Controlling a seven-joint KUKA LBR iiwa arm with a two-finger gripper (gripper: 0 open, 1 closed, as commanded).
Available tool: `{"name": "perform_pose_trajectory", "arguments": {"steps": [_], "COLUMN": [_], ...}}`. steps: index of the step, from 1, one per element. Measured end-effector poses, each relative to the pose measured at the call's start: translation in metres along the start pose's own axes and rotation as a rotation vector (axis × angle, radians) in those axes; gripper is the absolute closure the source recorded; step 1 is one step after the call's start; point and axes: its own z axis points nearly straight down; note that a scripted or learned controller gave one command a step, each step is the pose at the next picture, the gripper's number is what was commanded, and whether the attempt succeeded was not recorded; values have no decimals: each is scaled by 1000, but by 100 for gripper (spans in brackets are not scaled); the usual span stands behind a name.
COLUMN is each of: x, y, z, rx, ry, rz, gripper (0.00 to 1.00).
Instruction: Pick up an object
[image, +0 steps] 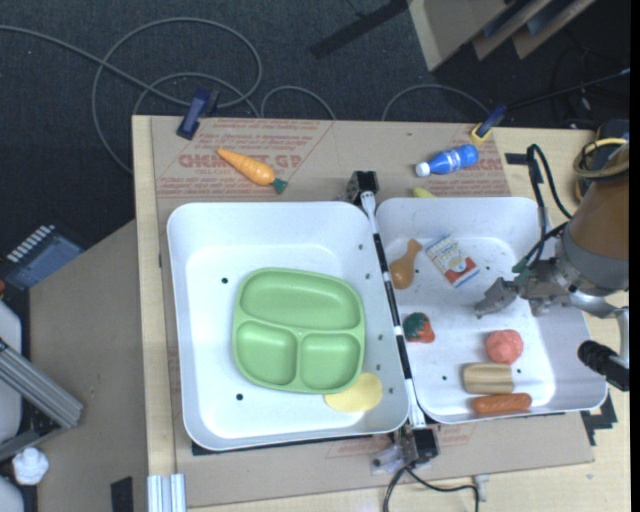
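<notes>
My gripper (492, 298) hovers above the right bin (520, 215); can't tell its state. Nearest target: pink ball (505, 346), probably light, soft, rolls easily. I'd pinch across its middle.

The arm (600, 240) has a broad orange band above a rounded grey wrist section. Black cables loop along its upper side. The gripper (493, 298) is dull grey metal, angular, with boxy links behind it.

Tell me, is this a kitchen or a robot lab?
Probably a robot lab. A grey robot arm with an orange band reaches over two shallow white plastic bins of toy food, with loose cables trailing over the dark carpet.
</notes>
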Motion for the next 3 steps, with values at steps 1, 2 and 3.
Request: {"name": "perform_pose_trajectory", "arguments": {"steps": [1,2,3], "x": [-2,-3,80], "y": [-46,-43,-23], "z": [59,47,-42], "rx": [-1,-8,-4], "ry": [1,-2,1], "rz": [-1,0,-3], "gripper": [0,100,100]}}
